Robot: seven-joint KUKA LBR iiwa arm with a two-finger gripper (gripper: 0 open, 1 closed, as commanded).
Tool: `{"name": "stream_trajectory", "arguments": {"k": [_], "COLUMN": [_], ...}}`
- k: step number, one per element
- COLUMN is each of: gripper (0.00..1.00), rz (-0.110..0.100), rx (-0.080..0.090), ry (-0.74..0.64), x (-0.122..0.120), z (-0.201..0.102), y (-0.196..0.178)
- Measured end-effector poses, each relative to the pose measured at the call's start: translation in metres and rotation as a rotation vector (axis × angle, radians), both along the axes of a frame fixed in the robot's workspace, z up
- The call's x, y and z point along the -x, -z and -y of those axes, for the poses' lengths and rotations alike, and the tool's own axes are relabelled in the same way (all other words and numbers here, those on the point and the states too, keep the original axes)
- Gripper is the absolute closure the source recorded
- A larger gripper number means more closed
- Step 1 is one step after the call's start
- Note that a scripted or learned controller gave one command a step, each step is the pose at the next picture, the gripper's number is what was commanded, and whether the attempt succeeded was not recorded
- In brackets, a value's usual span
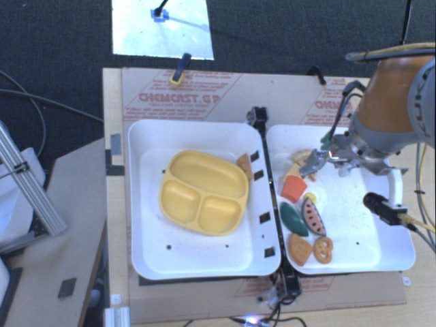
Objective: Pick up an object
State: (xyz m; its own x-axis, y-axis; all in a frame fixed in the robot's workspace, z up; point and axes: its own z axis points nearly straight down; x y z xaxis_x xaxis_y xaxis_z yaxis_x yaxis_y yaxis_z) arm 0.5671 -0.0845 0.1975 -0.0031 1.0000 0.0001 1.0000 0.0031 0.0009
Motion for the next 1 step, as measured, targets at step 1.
{"name": "stream_trajectory", "arguments": {"k": [1], "gripper": [0.0], "rz": [-0.003], "rx": [-0.003], "ry": [-0.008], "x": [0.021], "z": [-0.0804], "y": [0.014]}}
